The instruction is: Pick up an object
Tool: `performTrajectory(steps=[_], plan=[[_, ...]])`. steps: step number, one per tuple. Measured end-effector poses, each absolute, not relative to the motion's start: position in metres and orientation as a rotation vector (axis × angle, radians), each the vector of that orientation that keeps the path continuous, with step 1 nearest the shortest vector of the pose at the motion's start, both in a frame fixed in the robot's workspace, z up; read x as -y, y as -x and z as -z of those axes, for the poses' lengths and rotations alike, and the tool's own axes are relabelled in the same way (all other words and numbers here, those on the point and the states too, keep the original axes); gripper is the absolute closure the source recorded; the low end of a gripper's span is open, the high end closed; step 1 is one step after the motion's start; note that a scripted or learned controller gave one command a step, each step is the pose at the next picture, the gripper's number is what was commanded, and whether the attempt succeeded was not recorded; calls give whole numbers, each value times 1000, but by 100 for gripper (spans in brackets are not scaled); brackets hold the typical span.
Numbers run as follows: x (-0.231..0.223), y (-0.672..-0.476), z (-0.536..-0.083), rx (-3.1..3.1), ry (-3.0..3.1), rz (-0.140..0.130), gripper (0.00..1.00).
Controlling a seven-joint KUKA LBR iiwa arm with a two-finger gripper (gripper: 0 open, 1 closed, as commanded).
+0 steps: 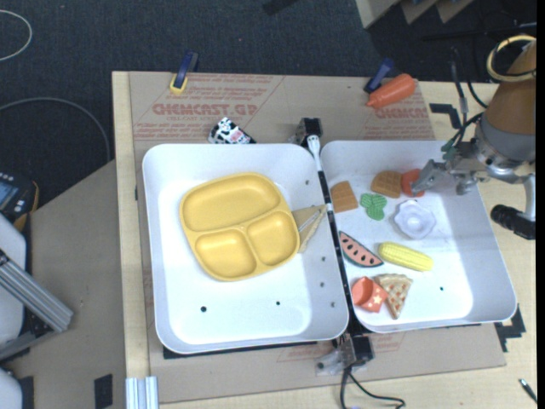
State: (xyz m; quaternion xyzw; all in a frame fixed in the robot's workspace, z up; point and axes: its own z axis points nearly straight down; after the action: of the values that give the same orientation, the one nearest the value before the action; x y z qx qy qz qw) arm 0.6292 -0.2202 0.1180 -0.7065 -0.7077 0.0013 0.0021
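My own arm point(511, 109) runs off the right edge, and my fingers point(428, 178) cover part of a red piece point(412, 180) too blurred to identify.

I count two white bins: the left bin point(170, 313) and the right bin point(477, 296). The left one carries one yellow divided plate point(234, 226). In the right one I count eight toy foods: one toast point(344, 197), one green piece point(373, 204), one brown piece point(387, 184), one clear cup point(414, 220), one watermelon slice point(358, 250), one corn cob point(405, 256), one tomato point(367, 292), one waffle point(395, 291).
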Motion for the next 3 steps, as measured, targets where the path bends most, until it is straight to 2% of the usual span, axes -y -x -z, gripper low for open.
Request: performTrajectory(steps=[1, 2, 3], plan=[[215, -631, -85, 2223, 2211, 9, 0], [218, -631, -97, 2227, 2217, 4, 100], [219, -639, -142, 2228, 2225, 5, 100]])
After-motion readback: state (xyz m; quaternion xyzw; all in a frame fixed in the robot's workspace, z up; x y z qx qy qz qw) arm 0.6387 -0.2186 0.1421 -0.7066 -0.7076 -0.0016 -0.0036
